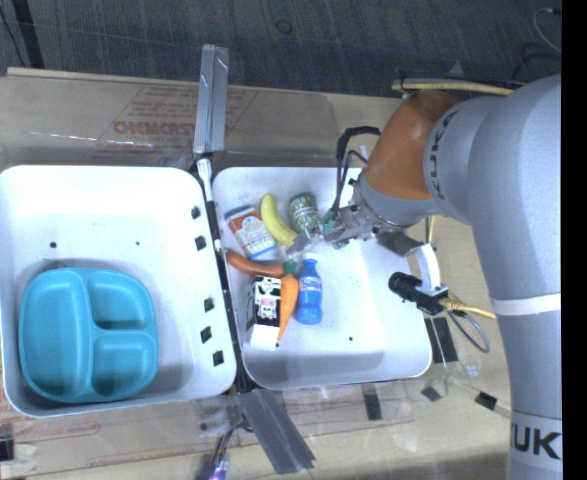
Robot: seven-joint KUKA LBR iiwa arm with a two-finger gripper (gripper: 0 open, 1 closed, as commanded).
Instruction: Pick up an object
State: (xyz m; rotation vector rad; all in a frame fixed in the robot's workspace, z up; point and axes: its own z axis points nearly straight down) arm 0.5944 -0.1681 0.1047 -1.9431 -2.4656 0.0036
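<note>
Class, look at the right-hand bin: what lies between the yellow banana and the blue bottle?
In the camera view, between the banana and the blue bottle lies one end of the orange sausage-like piece, with the carrot's greenish top beside it.

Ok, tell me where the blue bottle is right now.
The blue bottle lies in the right bin, left of its middle, right beside the carrot and below the banana.

Over in the right-hand white bin [403, 353], a cluster sits at its left side: a curved yellow plastic banana [276, 219] beside a small green-labelled tin can [304, 211], an orange-and-white packet [250, 235] just left of the banana. Below, a red-brown sausage [253, 264] lies across, an orange carrot [287, 304] slants down, touching a small blue bottle [309, 292] and a black-and-white carton [266, 303].
</note>
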